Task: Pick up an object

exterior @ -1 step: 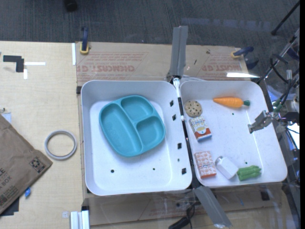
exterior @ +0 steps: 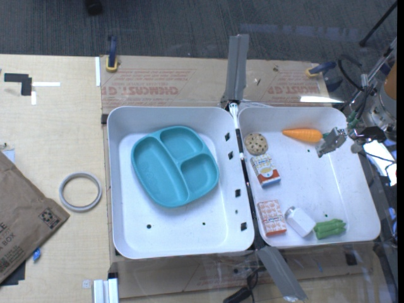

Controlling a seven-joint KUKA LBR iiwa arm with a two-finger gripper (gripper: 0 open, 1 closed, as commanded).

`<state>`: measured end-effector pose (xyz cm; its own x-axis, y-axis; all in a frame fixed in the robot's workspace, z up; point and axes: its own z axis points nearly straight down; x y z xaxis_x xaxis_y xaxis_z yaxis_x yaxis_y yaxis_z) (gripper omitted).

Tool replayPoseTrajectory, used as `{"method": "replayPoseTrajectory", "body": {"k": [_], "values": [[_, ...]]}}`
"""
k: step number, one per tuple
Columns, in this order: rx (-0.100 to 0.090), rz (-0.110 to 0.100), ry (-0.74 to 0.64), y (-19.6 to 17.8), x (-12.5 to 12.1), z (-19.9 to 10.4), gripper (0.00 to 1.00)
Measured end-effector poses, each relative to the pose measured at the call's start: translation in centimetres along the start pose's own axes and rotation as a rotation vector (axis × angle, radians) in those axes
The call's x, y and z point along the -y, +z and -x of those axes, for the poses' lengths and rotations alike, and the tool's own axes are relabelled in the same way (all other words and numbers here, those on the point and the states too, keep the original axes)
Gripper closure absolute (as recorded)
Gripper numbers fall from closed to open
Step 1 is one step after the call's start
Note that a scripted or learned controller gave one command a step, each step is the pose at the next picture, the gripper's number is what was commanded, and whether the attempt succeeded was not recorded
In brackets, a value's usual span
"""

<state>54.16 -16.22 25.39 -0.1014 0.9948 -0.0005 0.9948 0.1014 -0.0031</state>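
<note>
Looks like a robotics lab or test workshop. Two shallow white bins clamped side by side on a plywood table, with printed cardboard taped beneath, a roll of tape left lying alongside, and grey carpet beyond. Stocked with toy food and a blue divided plate, plus loose cables at the right edge.

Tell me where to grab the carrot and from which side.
Grip the carrot across its thick middle, coming straight down from above. It lies flat on the right bin's floor, long axis left to right, so the jaws should likely close across its narrow width. The gripper is just beside its right end.
</note>
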Motion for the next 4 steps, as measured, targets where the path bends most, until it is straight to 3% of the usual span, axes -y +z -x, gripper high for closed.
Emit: {"method": "replayPoseTrajectory", "body": {"k": [1,2,3,4], "values": [[0.000,0.002,0.070,3.8,-5.9,5.1,0.00],[0.001,0.002,0.177,6.4,-8.4,6.1,0.00],[0.000,0.003,-0.130,16.2,-11.4,5.5,0.00],[0.001,-0.002,-0.132,15.4,-11.3,5.5,1.00]]}}
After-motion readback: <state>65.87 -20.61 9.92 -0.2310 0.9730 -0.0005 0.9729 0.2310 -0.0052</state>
